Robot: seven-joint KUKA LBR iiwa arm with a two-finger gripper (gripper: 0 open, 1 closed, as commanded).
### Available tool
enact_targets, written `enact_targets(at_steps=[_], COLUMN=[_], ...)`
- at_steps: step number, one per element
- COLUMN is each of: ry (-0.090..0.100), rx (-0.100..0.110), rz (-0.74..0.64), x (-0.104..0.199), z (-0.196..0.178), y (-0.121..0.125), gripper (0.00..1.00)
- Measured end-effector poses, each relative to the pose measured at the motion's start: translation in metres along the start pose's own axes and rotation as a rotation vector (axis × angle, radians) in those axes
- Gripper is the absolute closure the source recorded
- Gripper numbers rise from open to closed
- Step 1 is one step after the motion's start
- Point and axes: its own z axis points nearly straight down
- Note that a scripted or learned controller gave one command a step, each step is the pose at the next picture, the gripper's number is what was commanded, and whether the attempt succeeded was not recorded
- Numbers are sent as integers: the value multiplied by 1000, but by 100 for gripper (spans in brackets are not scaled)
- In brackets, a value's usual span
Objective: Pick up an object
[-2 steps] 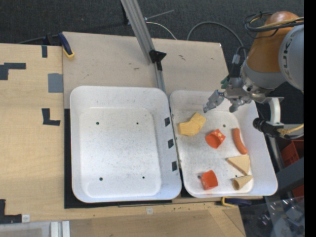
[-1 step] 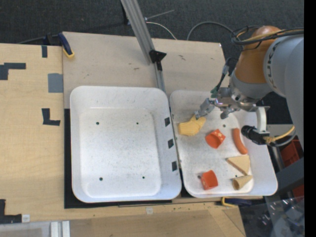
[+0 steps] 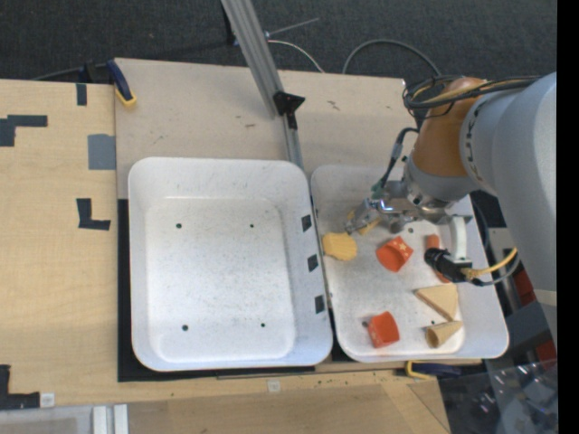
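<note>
The grey arm's hand (image 3: pixel 369 215), its grip impossible to judge, hangs low over the right white bin (image 3: pixel 348 181), just beside a flat yellow disc (image 3: pixel 339 246) near the bin's left edge; nothing yet lifted.

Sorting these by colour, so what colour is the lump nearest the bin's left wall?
Yellow. The lump shows best in the camera view.

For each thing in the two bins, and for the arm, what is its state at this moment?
Arm: reaching in over the right bin.
Yellow round piece: lying loose near the right bin's left wall.
Upper orange cylinder: tipped, untouched.
Lower orange cylinder: lying loose.
Tan wedge: lying flat.
Tan cone: on its side.
Left bin: level.
</note>
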Motion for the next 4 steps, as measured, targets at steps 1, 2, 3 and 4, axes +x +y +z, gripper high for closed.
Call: enact_targets(at_steps=[1,2,3,4], ry=[0,0,0,1], rx=[-5,-14,-12,-6], rz=[-2,-1,0,-5], x=[1,6,6,58], z=[-14,-77,-130,-121], y=[2,5,6,2], gripper=[100,100,100,100])
